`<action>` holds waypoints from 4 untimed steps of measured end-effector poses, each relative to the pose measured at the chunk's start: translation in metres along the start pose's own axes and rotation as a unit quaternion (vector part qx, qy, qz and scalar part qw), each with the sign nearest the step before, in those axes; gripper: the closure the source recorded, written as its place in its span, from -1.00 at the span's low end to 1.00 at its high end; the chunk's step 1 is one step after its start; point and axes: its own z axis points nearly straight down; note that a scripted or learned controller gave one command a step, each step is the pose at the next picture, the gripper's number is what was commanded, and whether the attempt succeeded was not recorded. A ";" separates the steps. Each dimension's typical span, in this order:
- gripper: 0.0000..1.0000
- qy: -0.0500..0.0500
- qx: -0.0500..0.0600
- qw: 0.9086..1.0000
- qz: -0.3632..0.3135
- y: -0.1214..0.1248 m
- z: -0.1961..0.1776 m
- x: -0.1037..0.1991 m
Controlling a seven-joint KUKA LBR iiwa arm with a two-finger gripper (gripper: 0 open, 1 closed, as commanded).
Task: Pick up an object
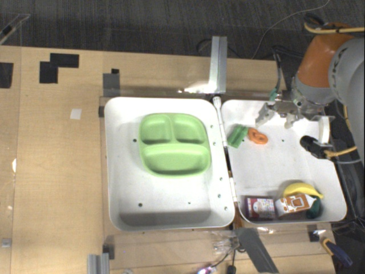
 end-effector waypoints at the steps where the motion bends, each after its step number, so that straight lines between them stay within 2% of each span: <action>1: 1.00 -0.001 -0.003 1.000 -0.003 0.002 -0.013 0.001; 2: 1.00 0.000 -0.001 0.987 0.162 -0.003 -0.039 -0.015; 3: -1.00 0.000 -0.001 0.987 0.162 -0.003 -0.039 -0.015; 4: -1.00 0.000 -0.001 0.987 0.162 -0.003 -0.039 -0.015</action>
